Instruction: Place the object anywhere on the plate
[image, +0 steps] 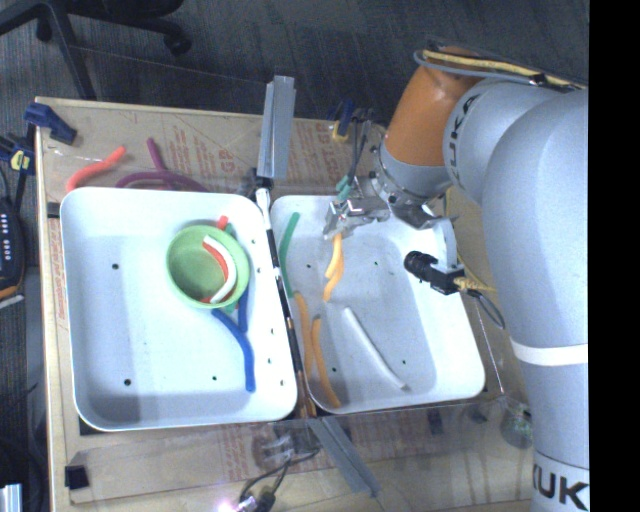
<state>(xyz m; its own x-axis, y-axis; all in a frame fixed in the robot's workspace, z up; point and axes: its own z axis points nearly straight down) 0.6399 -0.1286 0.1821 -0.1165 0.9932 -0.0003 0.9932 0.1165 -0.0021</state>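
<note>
Here the hand (345, 215) grasps one orange strip (333, 268); one green plate (207, 265) sits apart.

The claw (345, 212) is small and partly masked by the wrist, so whether its fingers grip the upper end of the orange strip (332, 268) cannot be told. The green plate (207, 265) covers the top of the blue piece (240, 340). The arm (520, 250) runs off the lower edge.

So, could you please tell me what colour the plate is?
Green; the plate shows best in the camera view.
</note>
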